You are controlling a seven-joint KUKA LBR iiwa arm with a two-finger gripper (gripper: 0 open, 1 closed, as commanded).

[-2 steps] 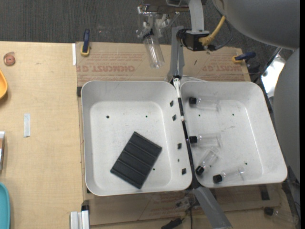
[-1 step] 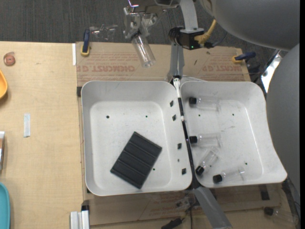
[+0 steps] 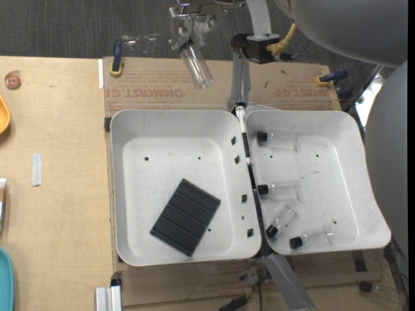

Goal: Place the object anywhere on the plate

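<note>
Bright, even overhead light, fairly sharp view.
White bins glare slightly below the gripper; the arm beside it looms blurred, soft shadows.

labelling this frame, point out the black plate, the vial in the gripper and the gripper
black plate (image 3: 186,216), camera view, centre of its ribbed top
clear vial (image 3: 198,69), camera view, mid-body of the tube
gripper (image 3: 185,36), camera view, between its fingertips
</note>
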